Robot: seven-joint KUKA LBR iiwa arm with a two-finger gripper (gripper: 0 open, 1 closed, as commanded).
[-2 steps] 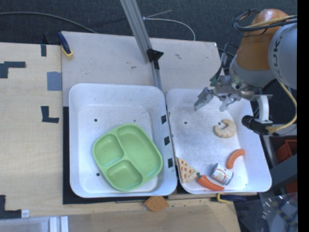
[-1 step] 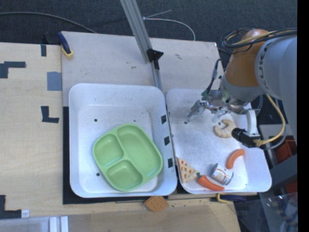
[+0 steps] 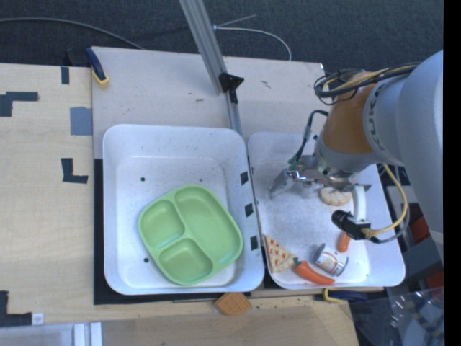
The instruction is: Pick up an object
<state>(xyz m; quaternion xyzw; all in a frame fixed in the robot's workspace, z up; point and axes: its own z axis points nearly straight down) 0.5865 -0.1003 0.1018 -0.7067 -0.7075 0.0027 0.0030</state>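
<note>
Right bin (image 3: 284, 215) floor bare at left — claw (image 3: 311, 177) mid-bin.

One fixed overhead camera, slanted view of bench.
Looks down from above, set back enough to take in both white bins: left bin (image 3: 115, 193), right bin (image 3: 382, 265), side by side mid-frame. Dark floor along the top; arm (image 3: 389, 114) enters from frame right.

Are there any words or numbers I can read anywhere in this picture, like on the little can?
No text can be read.
The small can in the right bin has a label, but it is too small and blurred to read.
The green divided plate in the left bin bears no writing.
</note>
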